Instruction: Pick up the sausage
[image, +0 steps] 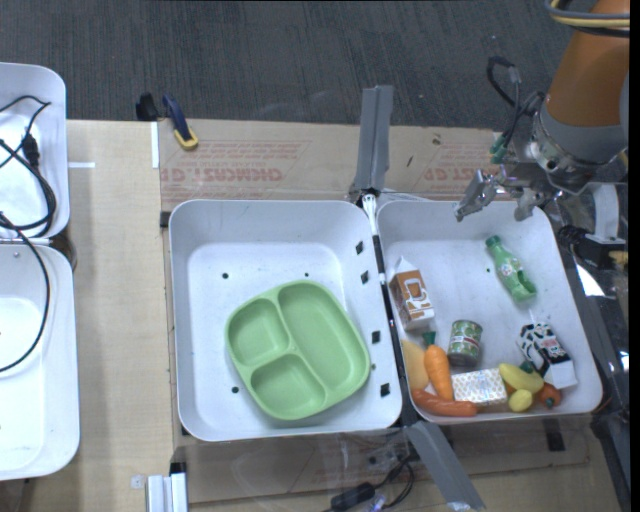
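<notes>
The sausage (446, 406) is a reddish-orange curved link lying along the front wall of the right bin (455, 245), just below an upright carrot (437, 370). My gripper (496, 205) hangs over the far edge of that bin, well behind the sausage. Its two fingers are spread open and hold nothing. The orange-banded arm rises from it toward the top right.
The right bin also holds a small carton (412, 298), a green bottle (510, 268), a can (465, 342), a cow-print box (543, 347), a wafer pack (478, 385) and yellow fruit (520, 380). A green divided plate (296, 348) sits in the left bin (200, 290).
</notes>
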